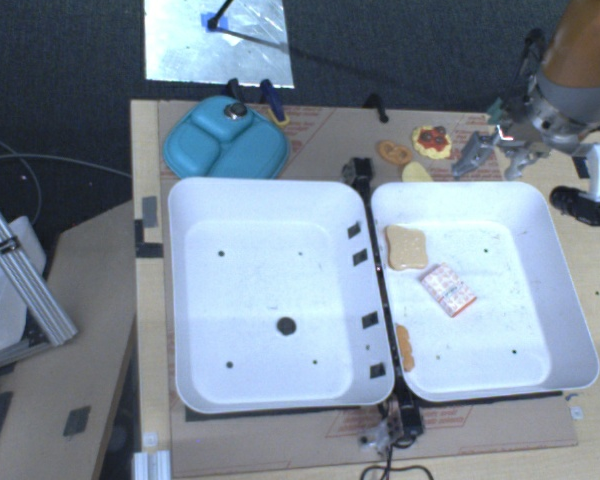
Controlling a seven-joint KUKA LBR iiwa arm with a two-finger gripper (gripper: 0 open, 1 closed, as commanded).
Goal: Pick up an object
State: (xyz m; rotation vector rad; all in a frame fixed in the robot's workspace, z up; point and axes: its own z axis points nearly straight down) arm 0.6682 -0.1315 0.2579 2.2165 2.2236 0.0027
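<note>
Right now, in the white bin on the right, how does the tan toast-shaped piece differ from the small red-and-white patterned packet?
The tan toast-shaped piece is one plain colour; the small red-and-white patterned packet is checked. The toast piece sits nearer the bin's back left corner, close to the divider; the packet lies nearer the middle. The toast piece lies square to the bin; the packet is turned at an angle. Both lie flat, untouched, with the gripper beyond the bin's back rim.

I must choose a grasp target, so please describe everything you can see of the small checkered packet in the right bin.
The small checkered packet is a flat, roughly rectangular item with a fine red-and-white pattern and a reddish edge at its lower right corner. It looks like a wrapped packet, though the material is not certain. It lies flat on the floor of the right bin, turned diagonally, near the middle. The toast slice lies up-left of it, apparently with a narrow gap between them. The gripper is outside the bin, beyond its far rim.
</note>
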